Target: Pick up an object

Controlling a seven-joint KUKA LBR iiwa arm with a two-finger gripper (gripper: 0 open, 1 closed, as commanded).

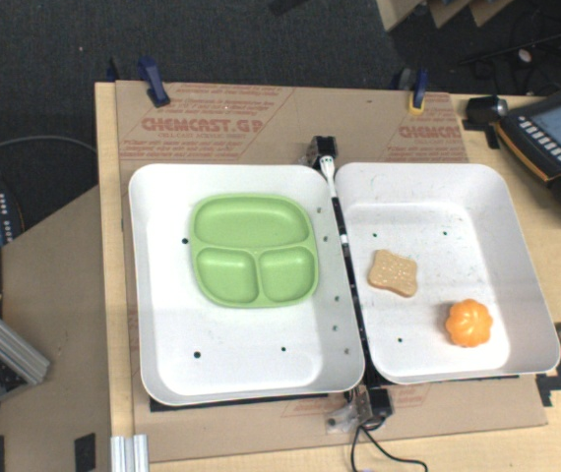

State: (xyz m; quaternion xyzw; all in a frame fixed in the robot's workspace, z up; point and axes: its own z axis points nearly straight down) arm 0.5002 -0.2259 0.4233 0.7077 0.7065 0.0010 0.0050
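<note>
A tan slice of toast (393,273) lies flat near the left side of the right bin (428,190). An orange, pumpkin-like object (468,323) sits toward that bin's front right corner. A green tray with three compartments (255,250) rests in the upper middle of the left bin (162,293).
The two white bins meet along a black seam at the centre. They stand on a cardboard-covered bench held by blue clamps (153,81). A tablet-like device (546,136) lies at the far right edge, and metal framing (5,347) sits at the lower left.
</note>
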